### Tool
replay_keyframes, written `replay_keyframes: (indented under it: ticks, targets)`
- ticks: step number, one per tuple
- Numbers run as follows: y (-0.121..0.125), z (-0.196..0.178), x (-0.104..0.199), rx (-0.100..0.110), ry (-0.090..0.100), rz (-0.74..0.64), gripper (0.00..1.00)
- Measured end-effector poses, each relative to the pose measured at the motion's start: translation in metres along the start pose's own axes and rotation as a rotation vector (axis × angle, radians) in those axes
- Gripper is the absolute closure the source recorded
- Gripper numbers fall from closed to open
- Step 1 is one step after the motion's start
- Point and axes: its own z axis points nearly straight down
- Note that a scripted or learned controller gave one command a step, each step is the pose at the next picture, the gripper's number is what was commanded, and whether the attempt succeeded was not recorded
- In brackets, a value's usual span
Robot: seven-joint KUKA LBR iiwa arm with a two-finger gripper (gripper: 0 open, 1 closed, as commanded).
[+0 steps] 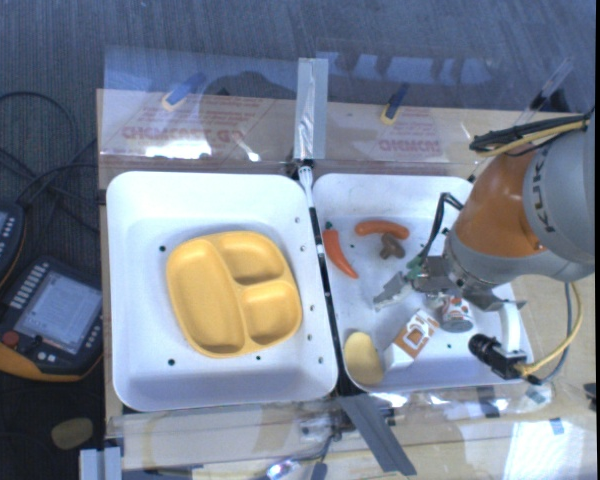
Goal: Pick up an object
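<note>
My gripper (402, 283) hangs low over the middle of the right bin (420, 193), and the grey and orange arm reaches in from the right. Just beyond it lie an orange sausage (382, 230) and a small brown piece (391, 249). A red-orange pepper (339, 254) lies by the bin's left wall. In front of the gripper an orange and white box (415, 335) lies tilted, with a small round white and red thing (455, 314) beside it under the wrist. A pale yellow fruit (361, 357) rests in the near left corner. I see nothing held in the gripper.
The left bin (130, 218) holds a yellow divided plate (234, 291). A raised divider (320, 268) separates the two bins. Off the bench at the left lie a control pendant (42, 318) and black cables.
</note>
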Motion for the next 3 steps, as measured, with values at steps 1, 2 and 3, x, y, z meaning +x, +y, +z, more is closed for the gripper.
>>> replay_keyframes:
  ticks: [1,2,3]
  targets:
    - [-0.033,0.008,0.017,-0.024,-0.011,-0.095,0.0]
    - [-0.033,-0.001,0.019,-0.022,-0.007,-0.095,1.0]
    - [-0.034,0.007,0.03,-0.025,-0.009,0.166,1.0]
